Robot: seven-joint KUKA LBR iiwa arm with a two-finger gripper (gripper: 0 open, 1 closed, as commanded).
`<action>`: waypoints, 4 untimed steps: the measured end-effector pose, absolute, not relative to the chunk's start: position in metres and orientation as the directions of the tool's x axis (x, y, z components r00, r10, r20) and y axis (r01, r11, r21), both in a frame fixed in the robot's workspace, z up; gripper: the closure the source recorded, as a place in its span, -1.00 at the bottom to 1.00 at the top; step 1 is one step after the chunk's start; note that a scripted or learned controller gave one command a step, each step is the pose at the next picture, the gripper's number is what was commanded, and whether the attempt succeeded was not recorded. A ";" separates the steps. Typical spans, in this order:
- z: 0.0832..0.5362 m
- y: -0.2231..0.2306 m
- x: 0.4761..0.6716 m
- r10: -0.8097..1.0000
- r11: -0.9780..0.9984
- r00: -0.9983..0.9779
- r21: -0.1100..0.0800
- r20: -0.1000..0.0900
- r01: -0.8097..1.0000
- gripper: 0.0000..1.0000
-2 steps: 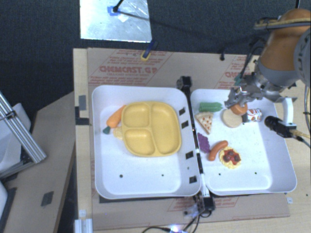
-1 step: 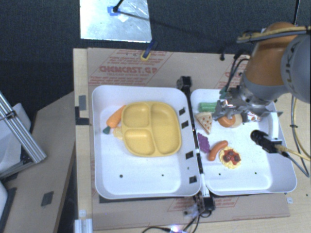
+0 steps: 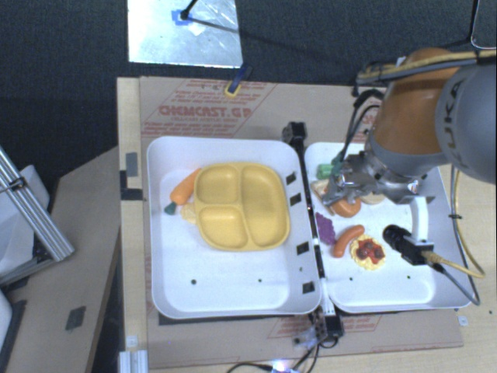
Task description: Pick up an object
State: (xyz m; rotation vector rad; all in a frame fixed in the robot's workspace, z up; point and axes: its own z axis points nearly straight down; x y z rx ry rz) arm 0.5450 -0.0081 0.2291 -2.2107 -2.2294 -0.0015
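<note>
My gripper (image 3: 340, 188) hangs low over the upper left part of the right bin (image 3: 388, 290), among a cluster of toy food. Just under it lies an orange piece (image 3: 346, 207), and a cream piece (image 3: 319, 186) and a green piece (image 3: 324, 169) sit to its left. Further forward lie a purple grape bunch (image 3: 324, 228), an orange sausage (image 3: 349, 239) and a small yellow tart with red topping (image 3: 368, 252). The arm's body hides what lies directly beneath the wrist.
The left bin (image 3: 225, 286) holds a yellow divided plate (image 3: 237, 206) with a toy carrot (image 3: 184, 187) at its left edge. A black ridge (image 3: 306, 208) divides the two bins. A black camera module (image 3: 404, 243) on the arm overhangs the right bin.
</note>
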 end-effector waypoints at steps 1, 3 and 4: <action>0.231 0.023 0.496 1.000 0.007 -0.007 -0.002 0.002 1.000 1.00; 0.214 0.037 0.487 1.000 0.001 -0.001 -0.002 0.000 1.000 1.00; 0.229 0.046 0.490 1.000 0.005 -0.005 0.002 0.001 1.000 1.00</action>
